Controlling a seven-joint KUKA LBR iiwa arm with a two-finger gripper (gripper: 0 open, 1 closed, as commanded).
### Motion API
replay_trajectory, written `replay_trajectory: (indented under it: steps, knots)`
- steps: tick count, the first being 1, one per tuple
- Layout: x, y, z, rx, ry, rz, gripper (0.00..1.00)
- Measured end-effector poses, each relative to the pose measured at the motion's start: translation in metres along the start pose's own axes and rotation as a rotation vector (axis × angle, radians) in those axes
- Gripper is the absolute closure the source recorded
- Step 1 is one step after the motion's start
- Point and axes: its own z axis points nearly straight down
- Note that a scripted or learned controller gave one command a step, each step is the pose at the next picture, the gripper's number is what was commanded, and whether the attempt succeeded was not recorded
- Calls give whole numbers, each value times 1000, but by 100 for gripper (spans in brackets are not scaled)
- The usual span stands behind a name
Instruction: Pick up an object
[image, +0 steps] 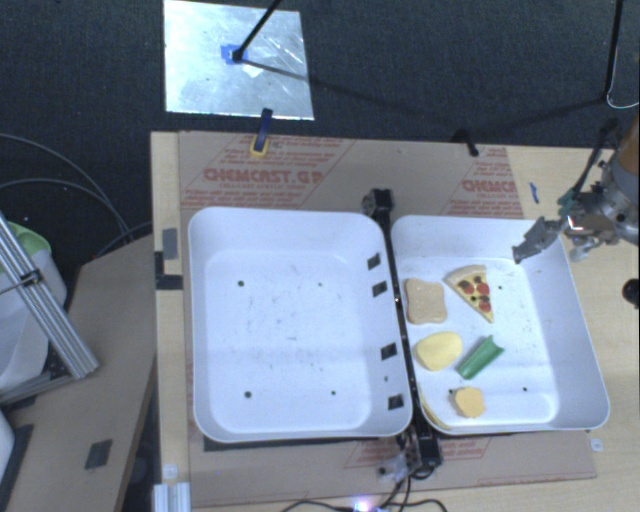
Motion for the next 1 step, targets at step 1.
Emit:
replay_trajectory:
  steps: [1]
  knots:
    - [79,18,-224,-21,-2,-8,0]
